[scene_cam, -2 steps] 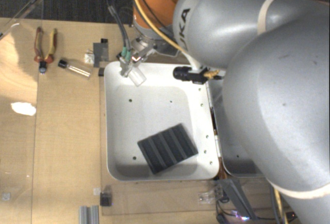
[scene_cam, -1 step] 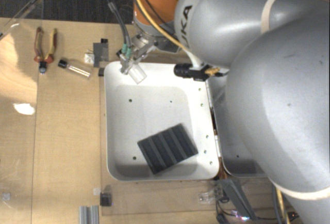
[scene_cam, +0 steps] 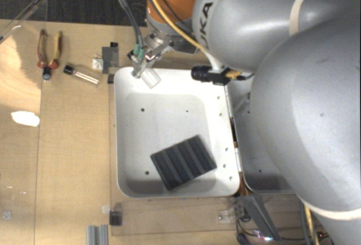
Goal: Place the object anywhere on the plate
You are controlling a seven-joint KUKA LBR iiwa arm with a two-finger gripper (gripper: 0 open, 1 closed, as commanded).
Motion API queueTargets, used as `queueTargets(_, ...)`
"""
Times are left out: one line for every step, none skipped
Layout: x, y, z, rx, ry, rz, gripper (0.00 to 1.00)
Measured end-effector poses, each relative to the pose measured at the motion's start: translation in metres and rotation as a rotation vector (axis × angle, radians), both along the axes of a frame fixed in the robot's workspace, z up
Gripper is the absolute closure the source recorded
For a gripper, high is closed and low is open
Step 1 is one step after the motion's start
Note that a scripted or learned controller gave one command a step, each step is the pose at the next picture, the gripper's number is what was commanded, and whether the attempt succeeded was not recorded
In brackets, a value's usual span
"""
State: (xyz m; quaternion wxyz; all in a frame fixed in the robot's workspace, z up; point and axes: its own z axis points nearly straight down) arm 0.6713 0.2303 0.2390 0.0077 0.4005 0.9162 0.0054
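A: Since the task turns on it, where is the ribbed black slab (scene_cam: 183, 162) to be found?

B: It is seen lying flat on the floor of the left white bin (scene_cam: 130, 125), toward the corner nearest the camera and the neighbouring bin. It is skewed to the walls and touched by nothing. It is judged to be the object that is to be moved.

A: And how is the gripper (scene_cam: 144, 75) placed with respect to it?

B: It is held at the far corner of the same bin, just over the rim and well apart from the slab. Whether it is spread or pressed together cannot be told, and nothing is seen gripped in it. From that placing, the pick is judged not yet done.

A: Where would the slab be taken?

B: That cannot be settled. The right white bin (scene_cam: 254, 179) is largely covered by the KUKA arm (scene_cam: 271, 23), so its contents are hidden.

A: What is left outside the bins?

B: Red-handled pliers (scene_cam: 49, 53) and a small clear vial (scene_cam: 83, 74) are laid on the bench (scene_cam: 67, 153), clear of the work and likely of no concern to it.
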Motion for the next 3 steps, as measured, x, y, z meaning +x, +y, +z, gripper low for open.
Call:
queueTargets(0.001,0.001,0.012,0.001,-0.006,0.003,1.0)
queueTargets(0.002,0.001,0.024,0.002,-0.012,0.006,1.0)
queueTargets(-0.029,-0.002,0.068,-0.002,0.01,0.016,1.0)
